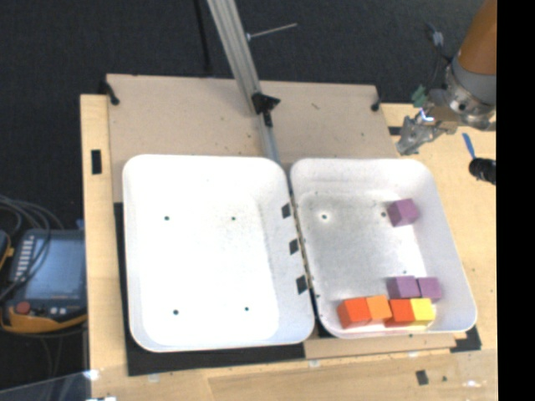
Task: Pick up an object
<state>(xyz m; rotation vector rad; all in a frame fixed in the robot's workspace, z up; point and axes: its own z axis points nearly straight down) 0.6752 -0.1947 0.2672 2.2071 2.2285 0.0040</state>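
Purple block (403, 212) (alone), claw (412, 137) beyond bin (334, 182)

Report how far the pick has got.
Done: nothing visibly. The gripper hangs above the right bin's far corner, nothing seen in it. In hand: at most an approach. Left: the whole grasp; the lone purple block and the purple, orange and yellow cluster all lie in the bin.

7 blocks (403, 212) in right bin (351, 249)
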